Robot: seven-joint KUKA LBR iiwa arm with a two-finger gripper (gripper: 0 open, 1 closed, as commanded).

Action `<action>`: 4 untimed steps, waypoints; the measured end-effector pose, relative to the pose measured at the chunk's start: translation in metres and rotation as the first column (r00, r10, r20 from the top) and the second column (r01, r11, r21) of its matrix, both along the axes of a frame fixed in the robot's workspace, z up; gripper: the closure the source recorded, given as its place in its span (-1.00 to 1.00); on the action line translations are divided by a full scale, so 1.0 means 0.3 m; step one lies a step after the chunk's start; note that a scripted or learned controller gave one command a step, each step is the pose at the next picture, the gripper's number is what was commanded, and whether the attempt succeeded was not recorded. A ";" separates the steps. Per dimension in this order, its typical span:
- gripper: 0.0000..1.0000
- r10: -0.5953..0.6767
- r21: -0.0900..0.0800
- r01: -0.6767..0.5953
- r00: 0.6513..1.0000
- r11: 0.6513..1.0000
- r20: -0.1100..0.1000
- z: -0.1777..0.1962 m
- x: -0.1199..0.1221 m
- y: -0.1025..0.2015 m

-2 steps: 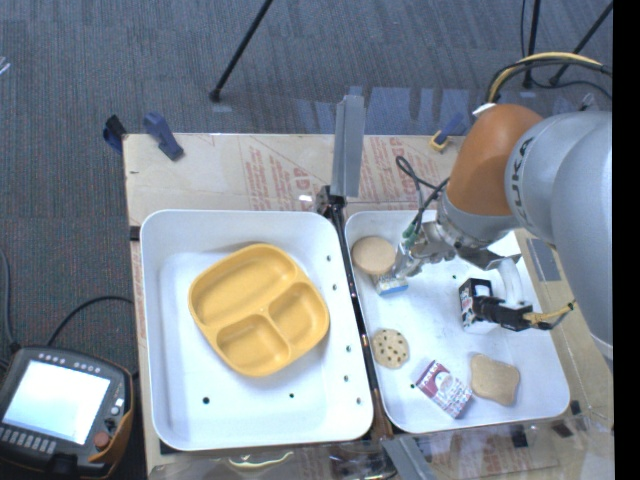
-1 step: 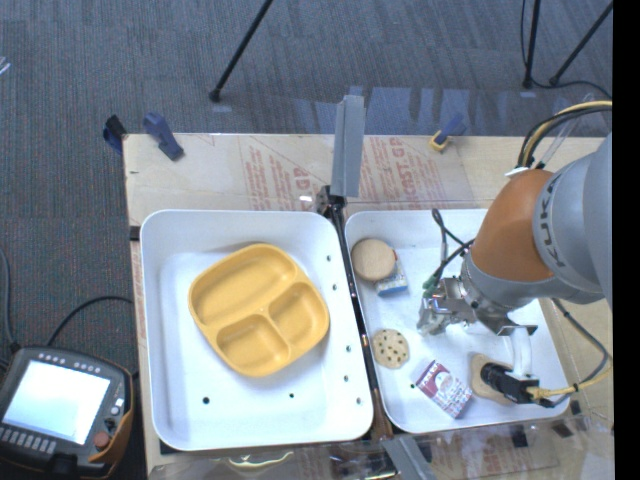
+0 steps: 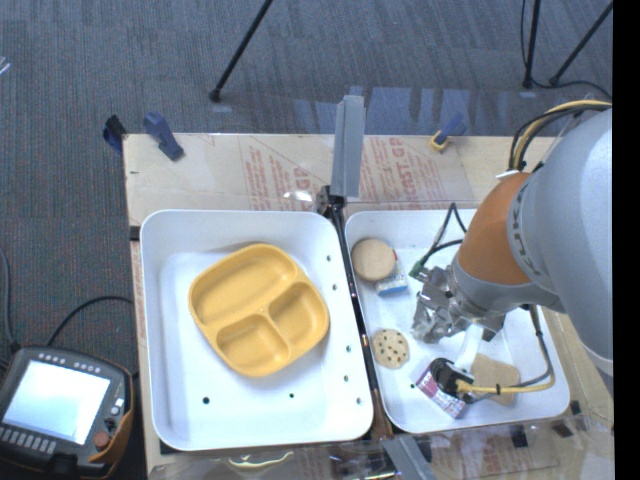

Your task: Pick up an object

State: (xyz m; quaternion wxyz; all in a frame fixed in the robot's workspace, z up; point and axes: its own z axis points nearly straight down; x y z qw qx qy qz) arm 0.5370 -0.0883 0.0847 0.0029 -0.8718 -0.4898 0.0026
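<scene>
My gripper (image 3: 430, 323) hangs low over the middle of the right bin (image 3: 555, 393), with the grey arm and its orange band reaching in from the right. A chocolate-chip cookie (image 3: 391, 348) lies just left of and below the gripper, apart from it. A round tan bun (image 3: 374, 259) sits near the bin's back left corner, and a small blue and white piece (image 3: 392, 286) lies right below it. A tan slab (image 3: 496, 373) rests at the front right, partly hidden by the wrist. I see nothing between the fingers.
The left bin (image 3: 170, 388) holds a yellow divided plate (image 3: 260, 308) in its middle. A grey upright post (image 3: 348, 153) stands behind the wall between the two bins. A pendant with a screen (image 3: 60, 403) lies off the bench at the lower left.
</scene>
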 end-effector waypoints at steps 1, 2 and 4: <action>1.00 -0.357 -0.002 0.357 0.934 0.934 -0.003 -0.001 -0.092 -0.006; 1.00 -0.522 -0.003 0.522 0.853 0.853 -0.003 0.001 -0.211 -0.213; 1.00 -0.705 -0.005 0.705 0.710 0.710 -0.001 0.000 -0.211 -0.198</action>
